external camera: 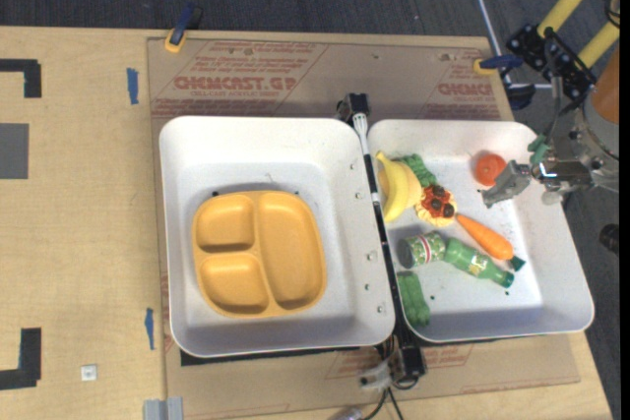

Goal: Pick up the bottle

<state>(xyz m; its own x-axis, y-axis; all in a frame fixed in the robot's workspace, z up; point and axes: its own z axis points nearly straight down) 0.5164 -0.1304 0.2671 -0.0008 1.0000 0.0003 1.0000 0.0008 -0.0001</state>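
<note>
two white bins are sitting side by side on the bench. at the near end of the right bin a small green piece is lying close to the wall between the bins. just behind it the bottle is lying on its side, green with a label, its thick end pointing to the dividing wall and its thin end pointing to the near right. a carrot is lying just beyond the bottle, almost touching it, at a slant. further back a small red and yellow toy is resting beside a banana, and a green thing is lying next to the banana. a red tomato is sitting near the far right of this bin.

the left bin is holding a yellow tray with three compartments.

the gripper is hanging over the right side of the right bin, beside the tomato and above the carrot, apart from the bottle. nothing is showing between its fingers, but how wide they are standing i cannot tell. the arm is reaching in from the right edge.
</note>
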